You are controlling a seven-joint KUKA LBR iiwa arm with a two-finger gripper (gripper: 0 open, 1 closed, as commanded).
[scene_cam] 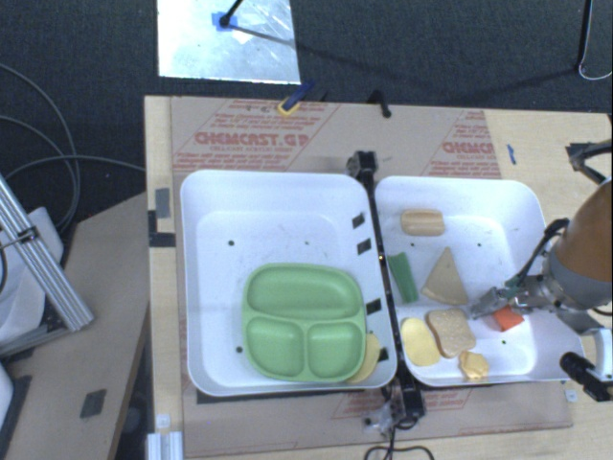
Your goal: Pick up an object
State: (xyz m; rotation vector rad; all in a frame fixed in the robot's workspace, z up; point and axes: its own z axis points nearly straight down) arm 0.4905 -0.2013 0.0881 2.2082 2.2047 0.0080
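Two bins side by side on the desk, arm entering from the right.

Left bin [206, 209]: divided tray [305, 321] in its near half, a flat disc [369, 357] tucked under the tray's near right corner. Right bin [512, 204]: bread roll [422, 222] at the far side; stick [402, 277] along the left wall, wedge [445, 278] just right of it; near edge holds round piece [419, 341], toast slice [450, 332] and small lump [473, 364]. Small block [508, 319] lies right of the toast, just beside the pincer [490, 304].
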